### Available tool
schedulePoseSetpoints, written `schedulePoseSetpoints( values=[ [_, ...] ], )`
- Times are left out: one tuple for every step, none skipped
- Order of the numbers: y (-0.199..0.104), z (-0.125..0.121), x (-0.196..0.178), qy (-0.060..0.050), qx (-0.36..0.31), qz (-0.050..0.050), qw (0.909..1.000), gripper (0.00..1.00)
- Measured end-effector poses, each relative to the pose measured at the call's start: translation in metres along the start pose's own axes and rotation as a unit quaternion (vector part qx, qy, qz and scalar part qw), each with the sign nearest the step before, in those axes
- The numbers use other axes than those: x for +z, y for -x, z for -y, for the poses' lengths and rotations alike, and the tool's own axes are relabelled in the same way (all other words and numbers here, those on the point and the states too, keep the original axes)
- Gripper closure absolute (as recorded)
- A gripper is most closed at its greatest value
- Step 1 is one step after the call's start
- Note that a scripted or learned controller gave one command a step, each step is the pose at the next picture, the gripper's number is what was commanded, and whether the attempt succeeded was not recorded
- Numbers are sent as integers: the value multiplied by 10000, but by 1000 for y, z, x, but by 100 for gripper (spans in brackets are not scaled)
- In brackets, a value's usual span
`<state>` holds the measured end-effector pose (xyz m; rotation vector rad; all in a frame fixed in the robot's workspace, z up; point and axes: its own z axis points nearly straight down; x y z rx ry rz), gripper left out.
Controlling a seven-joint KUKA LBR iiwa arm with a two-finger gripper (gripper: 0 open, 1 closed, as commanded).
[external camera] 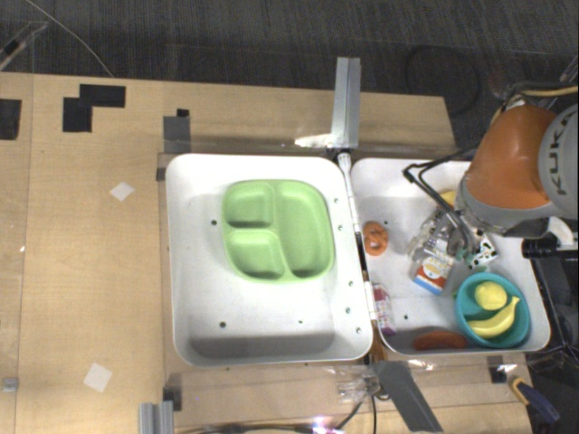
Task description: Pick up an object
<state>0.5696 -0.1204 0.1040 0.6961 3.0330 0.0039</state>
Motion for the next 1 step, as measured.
schedulePoseSetpoints(
  values=[
    [3, -23, -32, -50, 2069, -96, 9783, 100]
  ],
)
